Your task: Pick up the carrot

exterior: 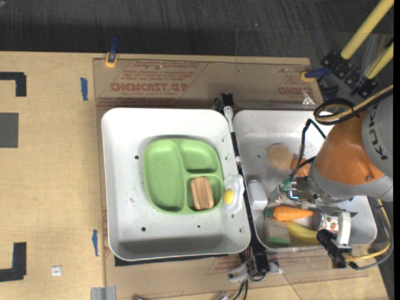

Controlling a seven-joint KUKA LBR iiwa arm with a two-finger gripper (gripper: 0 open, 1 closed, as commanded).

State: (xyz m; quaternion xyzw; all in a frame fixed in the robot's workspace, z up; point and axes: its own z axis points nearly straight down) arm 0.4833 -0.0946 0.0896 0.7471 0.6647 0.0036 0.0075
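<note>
Right below the jaws [299,195], whose state I can't tell, the carrot [292,214] lies beside 1 banana [303,232], so I'd drop straight down, pinching across its middle.

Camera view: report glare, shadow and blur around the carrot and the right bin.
Camera view: the carrot is sharp and evenly lit; the right bin has mild sheen on its bare floor; the arm shades the bin's right part; the claw is murky with cables, detail hard to read.
</note>
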